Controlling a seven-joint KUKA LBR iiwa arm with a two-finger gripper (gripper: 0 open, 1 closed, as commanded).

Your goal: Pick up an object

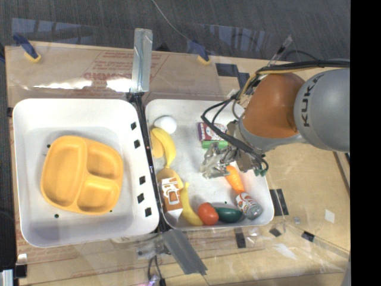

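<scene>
My gripper (213,161) hangs low over the middle of the right bin (189,113), below the orange wrist band. An orange carrot (235,178) lies just to its right, and a purple and green packet (209,133) lies just behind it. I see nothing held in the gripper. Along the bin's left side lie a white egg (166,124), a yellow banana (165,145) and a brown bottle (171,193). At the front edge sit a second banana (189,211), a red tomato (208,213), a dark green vegetable (228,214) and a small can (249,205).
The left bin (36,118) holds a yellow divided plate (81,174). A black ridge (144,159) with clips separates the two bins. Cables (220,109) loop from the wrist over the right bin's back. The arm's body covers the right bin's far right corner.
</scene>
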